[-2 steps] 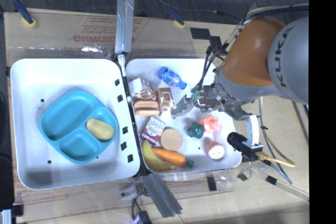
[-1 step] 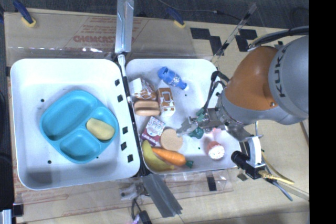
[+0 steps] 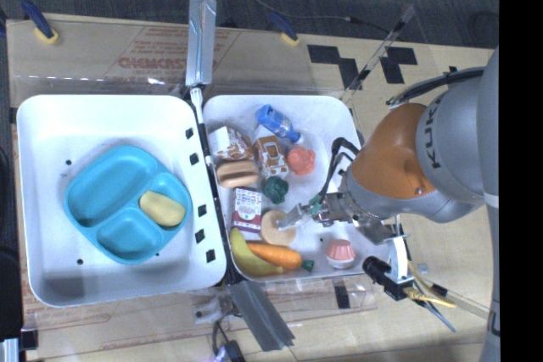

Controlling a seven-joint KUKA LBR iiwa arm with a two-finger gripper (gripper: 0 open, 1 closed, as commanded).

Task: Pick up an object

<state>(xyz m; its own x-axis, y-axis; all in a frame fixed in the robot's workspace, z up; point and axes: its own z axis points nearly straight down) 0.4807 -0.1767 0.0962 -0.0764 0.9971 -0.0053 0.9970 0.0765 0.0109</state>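
End effector hovers low amid crowded right bin toys.

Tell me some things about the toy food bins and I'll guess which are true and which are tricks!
1. A yellow potato-like piece lies in the blue divided plate. True.
2. The banana is in the left bin. False: it lies in the right bin, beside the carrot.
3. The gripper is over the right bin. True.
4. The blue plate has one compartment. False: it has three.
5. The hot dog sits in the right bin. True.
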